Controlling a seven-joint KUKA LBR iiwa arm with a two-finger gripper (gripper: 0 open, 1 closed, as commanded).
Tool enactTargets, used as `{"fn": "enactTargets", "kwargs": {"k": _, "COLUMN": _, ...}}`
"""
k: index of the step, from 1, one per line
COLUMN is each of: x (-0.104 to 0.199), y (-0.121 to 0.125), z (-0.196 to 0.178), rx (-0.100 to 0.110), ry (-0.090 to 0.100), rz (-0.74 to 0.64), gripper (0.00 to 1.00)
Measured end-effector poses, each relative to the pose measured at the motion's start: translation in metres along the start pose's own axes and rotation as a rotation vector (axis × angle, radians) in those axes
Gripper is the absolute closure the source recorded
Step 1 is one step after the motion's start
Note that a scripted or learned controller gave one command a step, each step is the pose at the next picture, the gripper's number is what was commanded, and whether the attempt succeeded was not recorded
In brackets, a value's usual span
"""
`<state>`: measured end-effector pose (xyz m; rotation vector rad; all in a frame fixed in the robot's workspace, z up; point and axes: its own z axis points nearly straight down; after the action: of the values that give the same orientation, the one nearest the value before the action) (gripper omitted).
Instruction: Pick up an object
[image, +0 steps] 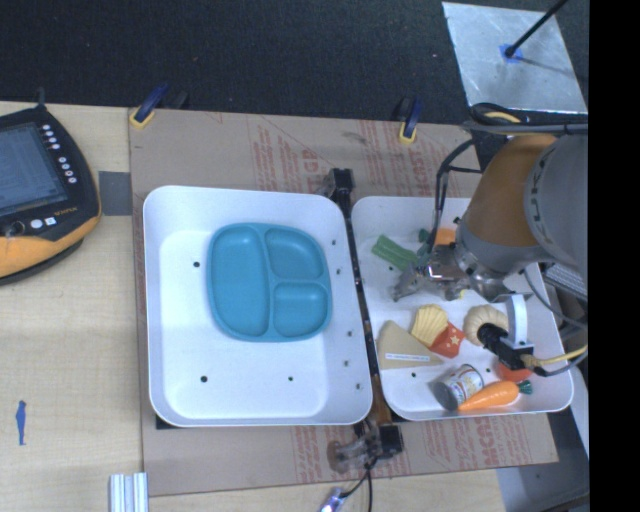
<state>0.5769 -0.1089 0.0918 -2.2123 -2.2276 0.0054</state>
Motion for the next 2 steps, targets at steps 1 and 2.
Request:
{"fn": "enactTargets", "kwargs": {"k": 1, "x": 0.011, "y": 0.065, "z": -0.001, "rx": -0.002, "ry": 0.002, "rz": 0.003, "gripper": 0.00}}
{"fn": "enactTargets", "kwargs": {"k": 2, "x": 0.011, "y": 0.064, "z": -0.011, "rx": 0.006, "ry": 0.002, "rz": -0.001, "gripper": 1.00}}
